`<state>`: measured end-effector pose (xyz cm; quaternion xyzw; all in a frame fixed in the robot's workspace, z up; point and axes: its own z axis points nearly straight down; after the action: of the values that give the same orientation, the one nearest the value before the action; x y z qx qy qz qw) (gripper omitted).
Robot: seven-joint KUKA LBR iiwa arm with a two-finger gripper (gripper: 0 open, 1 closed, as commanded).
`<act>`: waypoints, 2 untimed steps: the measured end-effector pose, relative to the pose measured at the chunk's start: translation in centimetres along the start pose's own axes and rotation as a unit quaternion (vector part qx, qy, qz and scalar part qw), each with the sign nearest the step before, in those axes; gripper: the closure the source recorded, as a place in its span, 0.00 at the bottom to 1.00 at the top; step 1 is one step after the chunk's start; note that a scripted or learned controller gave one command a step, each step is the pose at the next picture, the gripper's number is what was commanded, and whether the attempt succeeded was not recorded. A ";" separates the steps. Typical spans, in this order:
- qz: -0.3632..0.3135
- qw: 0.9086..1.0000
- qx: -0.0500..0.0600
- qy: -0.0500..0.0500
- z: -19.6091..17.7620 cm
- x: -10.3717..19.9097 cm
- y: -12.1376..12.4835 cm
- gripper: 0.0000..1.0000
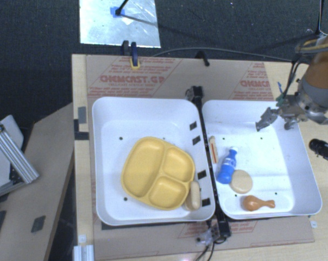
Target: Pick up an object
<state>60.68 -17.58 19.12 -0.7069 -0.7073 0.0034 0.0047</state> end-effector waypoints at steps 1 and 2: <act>-0.002 1.000 -0.006 -0.001 -0.8 0.1 0.3 0.00; -0.001 1.000 -0.005 -0.001 4.5 -0.8 1.0 0.00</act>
<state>61.59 -18.35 14.62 -0.7065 -0.7077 0.0005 0.0000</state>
